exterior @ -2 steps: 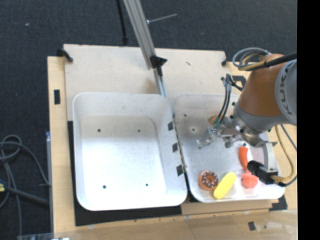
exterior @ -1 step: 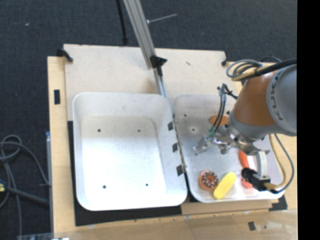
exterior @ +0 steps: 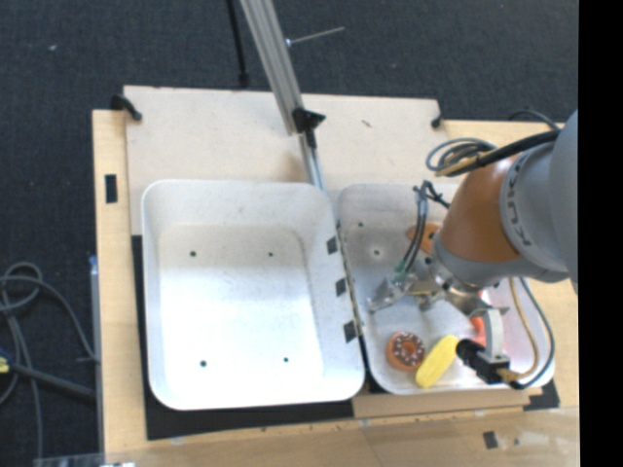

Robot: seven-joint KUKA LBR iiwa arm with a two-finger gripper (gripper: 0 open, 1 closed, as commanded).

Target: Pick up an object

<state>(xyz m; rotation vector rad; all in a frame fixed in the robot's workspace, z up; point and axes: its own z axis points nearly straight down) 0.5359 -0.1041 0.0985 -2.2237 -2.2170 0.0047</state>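
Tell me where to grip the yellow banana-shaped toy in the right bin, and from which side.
Grip the yellow banana-shaped toy across its narrow middle, coming straight down from above. It lies flat and elongated, slanting toward the near wall of the right white bin. The round orange-brown toy sits close on its left, so set the fingers across the width.

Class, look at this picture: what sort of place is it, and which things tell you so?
Probably a robotics lab: a robot arm reaches over two white bins on a wooden bench, with loose cables on the floor.
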